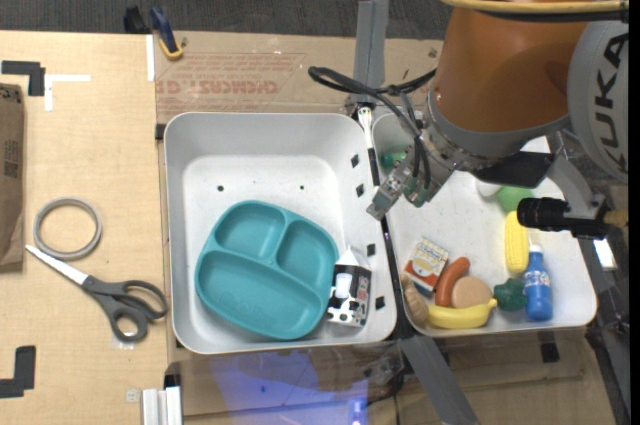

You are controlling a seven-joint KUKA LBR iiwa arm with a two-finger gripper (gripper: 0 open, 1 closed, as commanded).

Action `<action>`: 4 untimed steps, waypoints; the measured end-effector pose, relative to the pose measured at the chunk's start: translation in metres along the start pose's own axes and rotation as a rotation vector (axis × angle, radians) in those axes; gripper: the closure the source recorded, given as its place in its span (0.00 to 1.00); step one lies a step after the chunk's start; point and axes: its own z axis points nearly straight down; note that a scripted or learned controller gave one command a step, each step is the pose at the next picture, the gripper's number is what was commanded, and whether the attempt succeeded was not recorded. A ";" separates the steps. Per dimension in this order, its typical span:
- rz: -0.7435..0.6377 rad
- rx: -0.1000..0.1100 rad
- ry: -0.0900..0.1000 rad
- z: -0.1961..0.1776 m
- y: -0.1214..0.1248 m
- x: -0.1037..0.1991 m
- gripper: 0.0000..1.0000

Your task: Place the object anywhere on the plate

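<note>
The gripper hangs over the wall between the two bins, at the left edge of the right bin; whether it is spread or closed cannot be told, and nothing shows between its tips. By that, the pick looks not yet made. The likely object, one of the toys heaped at the right bin's near side, lies near and right of the gripper, apart from it. The teal plate sits in the left bin, left of the gripper. Next comes a descent onto one toy and a firm grasp.
</note>
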 end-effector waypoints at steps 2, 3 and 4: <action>-0.793 -0.003 -0.002 -0.108 -0.012 0.003 1.00; -1.141 -0.002 0.001 -0.047 0.000 -0.022 1.00; -1.080 -0.002 0.001 0.006 0.004 -0.022 1.00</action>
